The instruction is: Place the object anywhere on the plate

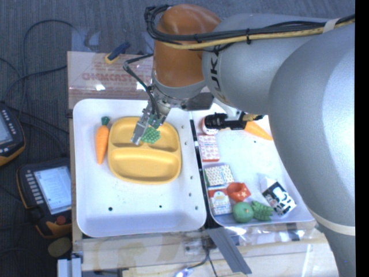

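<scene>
A yellow divided plate (144, 163) lies in the left white bin (115, 212). My gripper (145, 131) hangs over the plate's upper compartment, its fingers shut on a small green knobbly object (151, 135). The object sits between the fingertips just above the plate's back section. The grey arm with its orange band reaches in from the upper right and hides part of the right bin.
An orange toy carrot (102, 142) lies in the left bin just left of the plate. The right bin (300, 215) holds several small packets, a red item (237, 190), a green fruit (243, 212) and a black-and-white carton (277, 196). Cables and a pendant sit at the far left.
</scene>
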`<state>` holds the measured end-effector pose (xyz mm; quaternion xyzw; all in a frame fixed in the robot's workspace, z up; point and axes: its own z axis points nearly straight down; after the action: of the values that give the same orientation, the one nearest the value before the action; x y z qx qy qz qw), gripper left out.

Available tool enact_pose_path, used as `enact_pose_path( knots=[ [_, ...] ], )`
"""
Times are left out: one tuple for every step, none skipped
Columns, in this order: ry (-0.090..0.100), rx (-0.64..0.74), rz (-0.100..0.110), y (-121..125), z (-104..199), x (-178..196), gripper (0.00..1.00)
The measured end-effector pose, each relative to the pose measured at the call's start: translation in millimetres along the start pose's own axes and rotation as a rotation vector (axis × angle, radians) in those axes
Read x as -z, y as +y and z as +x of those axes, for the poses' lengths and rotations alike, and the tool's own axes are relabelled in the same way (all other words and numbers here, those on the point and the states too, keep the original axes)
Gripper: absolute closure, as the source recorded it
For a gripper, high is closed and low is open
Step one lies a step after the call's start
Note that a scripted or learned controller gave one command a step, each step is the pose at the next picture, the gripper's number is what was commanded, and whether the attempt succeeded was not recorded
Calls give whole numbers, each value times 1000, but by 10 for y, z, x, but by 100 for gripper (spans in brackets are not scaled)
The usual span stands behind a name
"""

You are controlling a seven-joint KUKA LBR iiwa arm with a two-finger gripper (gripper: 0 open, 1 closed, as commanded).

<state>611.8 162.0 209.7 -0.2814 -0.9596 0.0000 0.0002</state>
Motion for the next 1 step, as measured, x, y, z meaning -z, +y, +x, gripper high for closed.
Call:
enact_pose_path(
  knots=[
    [0, 0, 0, 1, 0, 1, 0]
  ],
)
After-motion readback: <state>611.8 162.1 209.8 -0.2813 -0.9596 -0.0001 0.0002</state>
